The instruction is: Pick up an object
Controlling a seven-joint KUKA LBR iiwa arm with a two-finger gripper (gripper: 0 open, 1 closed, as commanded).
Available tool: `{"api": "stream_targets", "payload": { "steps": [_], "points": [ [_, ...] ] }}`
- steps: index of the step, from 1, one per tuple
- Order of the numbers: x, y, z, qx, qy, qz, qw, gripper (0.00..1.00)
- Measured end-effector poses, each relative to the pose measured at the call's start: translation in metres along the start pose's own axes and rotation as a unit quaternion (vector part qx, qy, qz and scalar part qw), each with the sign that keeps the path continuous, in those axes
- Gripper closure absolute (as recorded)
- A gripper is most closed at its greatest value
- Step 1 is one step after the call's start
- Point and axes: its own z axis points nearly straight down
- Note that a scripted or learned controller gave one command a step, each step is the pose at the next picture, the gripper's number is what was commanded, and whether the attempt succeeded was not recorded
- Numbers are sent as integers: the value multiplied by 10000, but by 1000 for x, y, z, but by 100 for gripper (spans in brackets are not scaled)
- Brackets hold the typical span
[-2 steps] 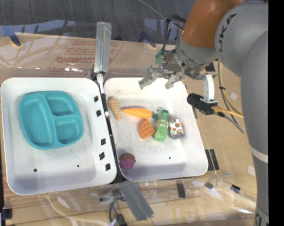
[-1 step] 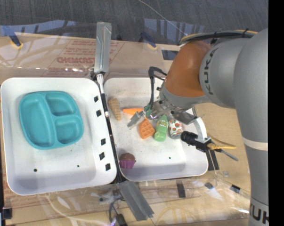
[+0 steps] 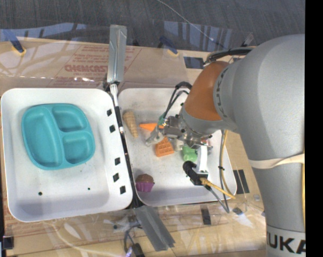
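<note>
My gripper (image 3: 158, 133) is low over the middle of the right bin (image 3: 166, 197), reaching in from the right under the orange-banded wrist. Just to its upper left lies a small orange carrot-like piece (image 3: 147, 126). An orange ridged block (image 3: 164, 149) sits right below the gripper. A tan ridged piece (image 3: 130, 123) rests near the bin's left wall. A green object (image 3: 189, 154) lies partly under the wrist. A purple cupcake-like toy (image 3: 145, 182) stands near the bin's front left corner. The arm hides whether anything is held.
The left bin (image 3: 22, 197) holds a teal divided plate (image 3: 58, 135). A black-clipped divider wall (image 3: 118, 143) separates the bins. Cables and a yellow wire (image 3: 220, 187) hang by the wrist over the right bin's right side.
</note>
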Motion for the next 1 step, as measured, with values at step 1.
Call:
{"api": "stream_targets", "payload": {
  "steps": [1],
  "points": [
    [1,0,-9,12,2,-24,10000,100]
  ]
}}
